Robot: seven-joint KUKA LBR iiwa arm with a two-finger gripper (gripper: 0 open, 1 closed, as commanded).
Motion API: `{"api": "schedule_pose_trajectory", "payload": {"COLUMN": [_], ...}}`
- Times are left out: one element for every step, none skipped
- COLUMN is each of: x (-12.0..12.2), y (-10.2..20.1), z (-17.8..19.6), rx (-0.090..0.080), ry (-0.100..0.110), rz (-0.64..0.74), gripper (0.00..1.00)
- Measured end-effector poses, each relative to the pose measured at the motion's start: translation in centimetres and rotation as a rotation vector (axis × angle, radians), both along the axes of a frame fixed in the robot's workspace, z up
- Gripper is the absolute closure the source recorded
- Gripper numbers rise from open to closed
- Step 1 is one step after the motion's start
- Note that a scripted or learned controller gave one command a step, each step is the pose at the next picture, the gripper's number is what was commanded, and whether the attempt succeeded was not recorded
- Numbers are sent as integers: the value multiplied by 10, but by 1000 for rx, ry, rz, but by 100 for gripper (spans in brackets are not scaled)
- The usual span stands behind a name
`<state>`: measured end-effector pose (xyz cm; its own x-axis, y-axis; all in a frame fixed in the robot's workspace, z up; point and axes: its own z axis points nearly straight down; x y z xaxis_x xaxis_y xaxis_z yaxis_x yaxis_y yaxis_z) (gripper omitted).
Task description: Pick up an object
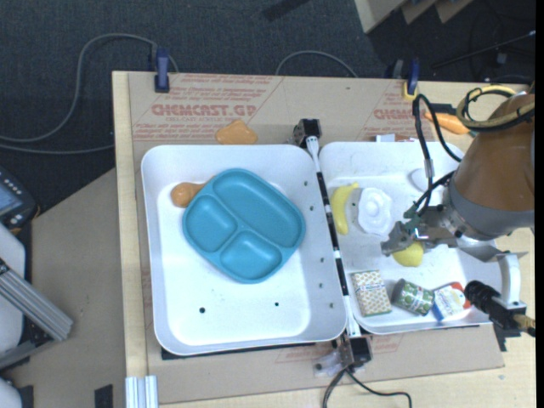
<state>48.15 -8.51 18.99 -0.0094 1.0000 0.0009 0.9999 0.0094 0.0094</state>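
Observation:
My gripper (406,238) hangs low over the middle of the right bin (387,155), directly above a small yellow fruit-like object (412,256) that peeks out from under it. Whether the two touch is hidden by the wrist. Just to the left lie a white crumpled object (372,210) and a yellow banana (342,208). Along the front of this bin sit a small patterned box (370,292), a green can (414,297) and a white tube with blue and red ends (451,300).
The left bin (212,313) holds a blue divided plate (245,224) with an orange ball-like item (180,195) at its left edge. An orange piece (236,133) lies on the board behind the bins. Cables run along the bench's back right.

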Motion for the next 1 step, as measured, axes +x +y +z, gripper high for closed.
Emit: {"api": "schedule_pose_trajectory", "payload": {"x": [52], "y": [66], "z": [37], "rx": [0], "ry": [1], "rz": [0], "gripper": [100]}}
